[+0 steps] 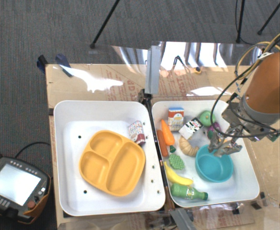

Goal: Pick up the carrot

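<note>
Carrot: small orange tapered toy carrot (167, 133), apparently plastic, with a green stub at its lower end; lies in the right white bin (252, 176), along its left wall.
Neighbours: a red stick-like piece just beside it on the left; orange-and-white carton (175, 118) near its top; tan croissant toy (188, 146) to its right.
Gripper: two-finger gripper (224, 145) hangs over the rim of the teal bowl (214, 166), well apart from the carrot; fingers spread, pinching nothing.
Handling (judged): light, stiff, smooth, likely slippery, not fragile.
Grip point (judged): across the thick middle, jaws closing on its long sides.
</note>
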You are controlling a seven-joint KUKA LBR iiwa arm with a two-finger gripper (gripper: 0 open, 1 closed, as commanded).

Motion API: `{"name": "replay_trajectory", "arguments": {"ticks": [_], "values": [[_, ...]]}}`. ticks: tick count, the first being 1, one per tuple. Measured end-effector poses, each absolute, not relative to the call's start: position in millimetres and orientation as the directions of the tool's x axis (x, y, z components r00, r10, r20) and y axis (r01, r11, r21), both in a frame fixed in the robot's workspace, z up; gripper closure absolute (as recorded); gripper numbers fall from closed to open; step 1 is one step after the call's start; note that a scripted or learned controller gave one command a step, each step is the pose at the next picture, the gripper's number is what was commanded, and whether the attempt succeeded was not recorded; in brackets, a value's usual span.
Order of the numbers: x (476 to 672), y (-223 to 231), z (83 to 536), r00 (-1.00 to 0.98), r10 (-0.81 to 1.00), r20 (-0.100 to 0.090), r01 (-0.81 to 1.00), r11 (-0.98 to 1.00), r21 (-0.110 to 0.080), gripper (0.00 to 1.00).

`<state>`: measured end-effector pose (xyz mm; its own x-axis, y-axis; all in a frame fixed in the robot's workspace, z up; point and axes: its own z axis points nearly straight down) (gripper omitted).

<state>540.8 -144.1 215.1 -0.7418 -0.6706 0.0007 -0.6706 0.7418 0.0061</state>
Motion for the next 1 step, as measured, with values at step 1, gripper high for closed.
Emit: {"name": "replay_trajectory", "arguments": {"ticks": [1], "values": [[496.9, -131.1, 268.2, -0.838, -0.545, -0.004, -0.545, 0.838, -0.001, 1.0]]}}
